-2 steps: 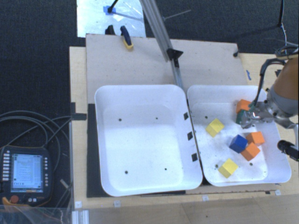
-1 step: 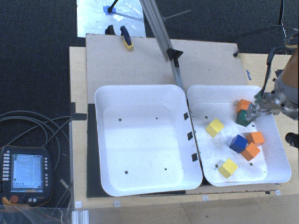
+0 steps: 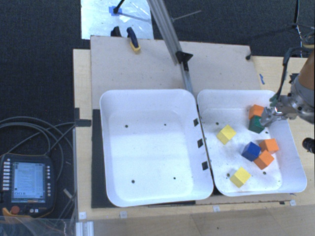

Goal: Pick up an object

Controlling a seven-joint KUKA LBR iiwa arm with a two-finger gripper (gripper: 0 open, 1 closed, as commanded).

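green block [image 3: 256, 125] at gripper [image 3: 266, 118]

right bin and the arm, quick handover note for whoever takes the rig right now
Gripper: low in the right bin, at the green block; grip unclear.
Blocks, all in the right bin: an orange block beside the green one; yellow block near the middle; blue block touching two orange blocks; second yellow block near the front.
Done: nothing lifted yet.
Left: secure one block and lift it.
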